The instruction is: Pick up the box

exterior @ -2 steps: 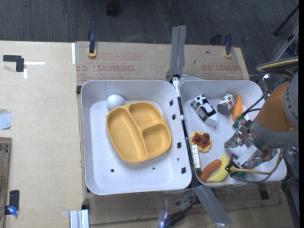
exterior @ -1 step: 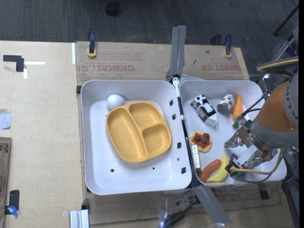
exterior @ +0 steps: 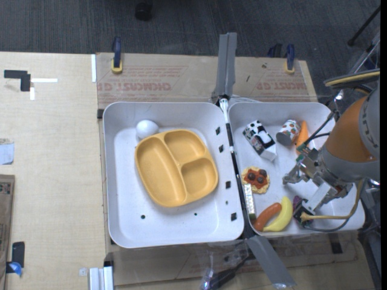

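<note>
The box (exterior: 260, 139) is small and white with black cow-like patches. It lies tilted in the upper left part of the right bin (exterior: 275, 109). My gripper (exterior: 300, 177) hangs over the right half of that bin, to the right of the box and nearer the front, apart from it. Nothing shows in its grasp. The arm's orange band (exterior: 354, 139) rises behind it at the right edge.
In the right bin, a small can (exterior: 288, 132) and a carrot (exterior: 302, 134) lie by the box. A tart (exterior: 256, 179), a sausage (exterior: 268, 214) and a banana (exterior: 279, 217) sit toward the front. The left bin (exterior: 121, 180) holds a yellow divided plate (exterior: 176, 167) and a white ball (exterior: 146, 127).
</note>
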Available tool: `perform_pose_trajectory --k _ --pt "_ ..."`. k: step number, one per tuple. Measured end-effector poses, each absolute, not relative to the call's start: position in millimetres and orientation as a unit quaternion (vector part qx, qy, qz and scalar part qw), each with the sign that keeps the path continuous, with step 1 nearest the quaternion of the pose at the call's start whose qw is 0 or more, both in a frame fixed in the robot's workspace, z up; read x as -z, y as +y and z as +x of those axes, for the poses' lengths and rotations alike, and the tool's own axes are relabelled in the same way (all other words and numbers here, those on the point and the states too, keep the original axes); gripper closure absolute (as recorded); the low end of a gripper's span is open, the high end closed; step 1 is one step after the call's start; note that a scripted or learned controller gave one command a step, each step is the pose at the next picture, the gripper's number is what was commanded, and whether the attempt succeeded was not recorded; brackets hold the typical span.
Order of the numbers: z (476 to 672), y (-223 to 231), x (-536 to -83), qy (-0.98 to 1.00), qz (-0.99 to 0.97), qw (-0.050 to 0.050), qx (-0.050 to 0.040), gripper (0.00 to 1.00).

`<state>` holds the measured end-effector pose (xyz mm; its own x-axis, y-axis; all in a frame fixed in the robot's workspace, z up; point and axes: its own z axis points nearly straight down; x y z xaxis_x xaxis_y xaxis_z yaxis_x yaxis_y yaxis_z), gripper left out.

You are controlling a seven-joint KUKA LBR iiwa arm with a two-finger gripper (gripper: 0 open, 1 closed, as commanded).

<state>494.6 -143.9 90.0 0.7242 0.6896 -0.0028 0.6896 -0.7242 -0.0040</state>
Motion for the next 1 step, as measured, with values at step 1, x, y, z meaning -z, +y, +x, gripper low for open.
perform_pose_trajectory --k 1 --pt "568.2 -178.4 -179.6 -0.338 -0.941 0.0 -0.002 0.0"
